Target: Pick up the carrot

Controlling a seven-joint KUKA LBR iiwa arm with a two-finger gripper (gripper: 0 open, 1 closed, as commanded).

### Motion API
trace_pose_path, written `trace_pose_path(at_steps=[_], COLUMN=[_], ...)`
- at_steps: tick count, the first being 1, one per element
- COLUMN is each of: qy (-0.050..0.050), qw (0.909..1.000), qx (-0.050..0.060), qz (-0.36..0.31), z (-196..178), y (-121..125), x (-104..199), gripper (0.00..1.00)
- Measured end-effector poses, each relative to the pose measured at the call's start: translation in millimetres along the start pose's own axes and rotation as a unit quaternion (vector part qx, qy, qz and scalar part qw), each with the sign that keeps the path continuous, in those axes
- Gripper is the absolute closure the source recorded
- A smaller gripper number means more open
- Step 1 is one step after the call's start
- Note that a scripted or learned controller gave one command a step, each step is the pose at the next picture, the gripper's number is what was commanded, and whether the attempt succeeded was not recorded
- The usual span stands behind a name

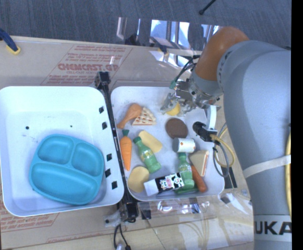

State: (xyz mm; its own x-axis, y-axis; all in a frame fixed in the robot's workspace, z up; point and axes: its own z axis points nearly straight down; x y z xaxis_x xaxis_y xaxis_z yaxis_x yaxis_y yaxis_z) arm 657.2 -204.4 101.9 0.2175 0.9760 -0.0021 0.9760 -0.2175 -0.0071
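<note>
While end effector (178, 102) hovered at right bin's (156, 90) far edge, over yellow piece (173, 109), finger state could not be told. Carrot (126, 150) lay well left and nearer camera, untouched, against bin's left wall. Long axis ran along wall; green top away from camera, tip toward it.

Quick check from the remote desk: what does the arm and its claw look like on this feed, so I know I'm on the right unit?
A bulky grey arm with rounded casings and an orange band above the wrist. White lettering reading "UKA" sits low on the casing. The claw is a small metallic assembly with dark wires around it; a black fitting with a yellow cable loop hangs beside the arm.
</note>
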Motion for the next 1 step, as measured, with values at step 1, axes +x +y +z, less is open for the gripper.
trace_pose_path(at_steps=[1], qy=[0.001], qw=[0.9708], qx=[-0.001], qz=[0.24], z=[-76.5], y=[-14.6], x=[66.2], gripper=[1.0])
